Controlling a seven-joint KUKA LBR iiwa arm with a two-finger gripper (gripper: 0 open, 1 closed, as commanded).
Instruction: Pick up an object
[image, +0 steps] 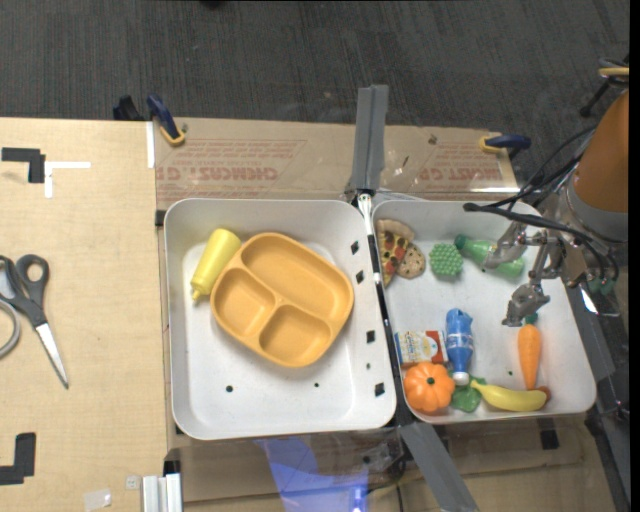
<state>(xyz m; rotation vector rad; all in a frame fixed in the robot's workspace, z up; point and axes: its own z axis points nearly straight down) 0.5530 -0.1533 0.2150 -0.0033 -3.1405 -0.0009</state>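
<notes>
My gripper (530, 295) hangs low over the right side of the right bin (580, 400), just above the top end of an orange carrot (529, 353). A green bottle-shaped toy (488, 251) lies just left of the gripper's body. Further left in this bin are a green bumpy ball (446, 260), a pizza slice (398, 250), a blue bottle (458, 338) and a small carton (420, 346). An orange pumpkin (428, 388), a small green piece (466, 399) and a banana (512, 397) lie along the front wall. Nothing visibly sits in the gripper.
The left bin (190, 400) holds an orange divided plate (282, 298) and a yellow bottle (214, 262). Scissors (35, 305) lie on the wooden bench at the left. A grey divider bar (368, 140) runs between the bins at the back. Cables trail at the right.
</notes>
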